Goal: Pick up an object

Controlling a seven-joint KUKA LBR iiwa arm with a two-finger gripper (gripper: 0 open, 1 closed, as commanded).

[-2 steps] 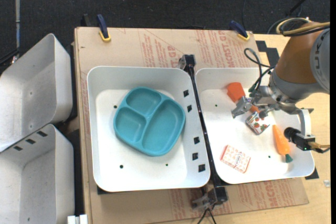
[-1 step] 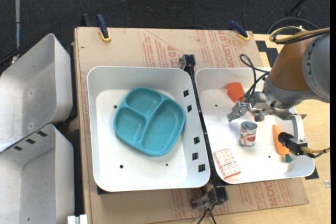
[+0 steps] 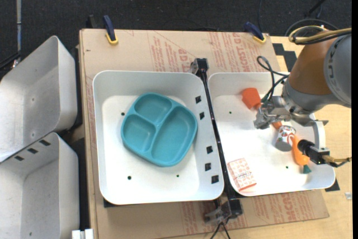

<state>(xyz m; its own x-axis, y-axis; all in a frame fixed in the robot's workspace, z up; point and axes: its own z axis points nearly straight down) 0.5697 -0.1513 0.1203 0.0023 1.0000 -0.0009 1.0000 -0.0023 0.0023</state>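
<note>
in the camera view the arm (image 3: pixel 319 73) reaches in from the right over the right bin (image 3: pixel 235 84), and its gripper (image 3: pixel 272 118) hangs low near the bin's right-hand middle; whether it is open or closed i cannot tell, and nothing can be made out in its grasp. an orange block (image 3: pixel 250 97) lies just left and slightly far of the gripper, close beside it. a small can (image 3: pixel 284 136) lies just near-right of the gripper, with an orange carrot-like toy (image 3: pixel 300 154) beyond it toward the bin's near-right corner. a white and red patterned packet (image 3: pixel 241 172) rests by the near rim, well apart from the gripper. the right bin's left-hand floor lies bare. the left bin (image 3: pixel 106 120) holds a teal divided plate (image 3: pixel 159 129), centred, with bare floor around it.
</note>
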